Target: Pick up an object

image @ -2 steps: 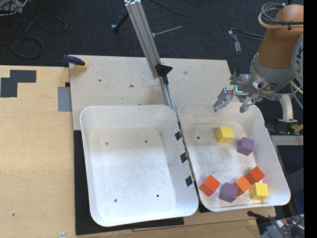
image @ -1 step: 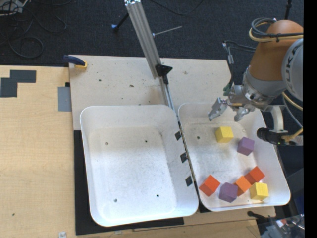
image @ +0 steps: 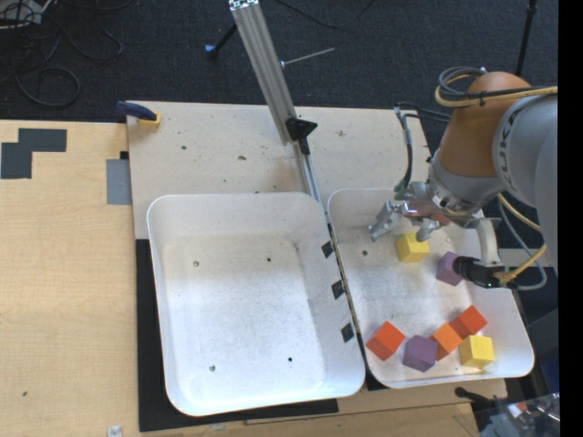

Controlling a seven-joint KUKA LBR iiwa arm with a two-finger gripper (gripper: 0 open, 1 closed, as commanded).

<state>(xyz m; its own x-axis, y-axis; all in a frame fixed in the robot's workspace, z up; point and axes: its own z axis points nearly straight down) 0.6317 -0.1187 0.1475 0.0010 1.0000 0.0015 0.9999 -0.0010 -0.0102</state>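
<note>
My gripper (image: 401, 228) hangs over the far part of the right bin (image: 357, 209), its fingers spread open with nothing between them. A yellow cube (image: 412, 248) lies just below and to the right of the fingertips, apart from them. A purple cube (image: 449, 269) rests near the bin's right wall. Along the near side of the bin lie a red-orange cube (image: 386, 340), a second purple cube (image: 420, 352), an orange cube (image: 446, 337), a red cube (image: 470, 320) and a second yellow cube (image: 476, 350).
The left bin (image: 182, 244) sits beside the right one, with black clips (image: 337, 289) on the shared wall. A slanted metal rail (image: 270, 71) rises behind the bins. Cables (image: 510, 271) hang along the arm on the right.
</note>
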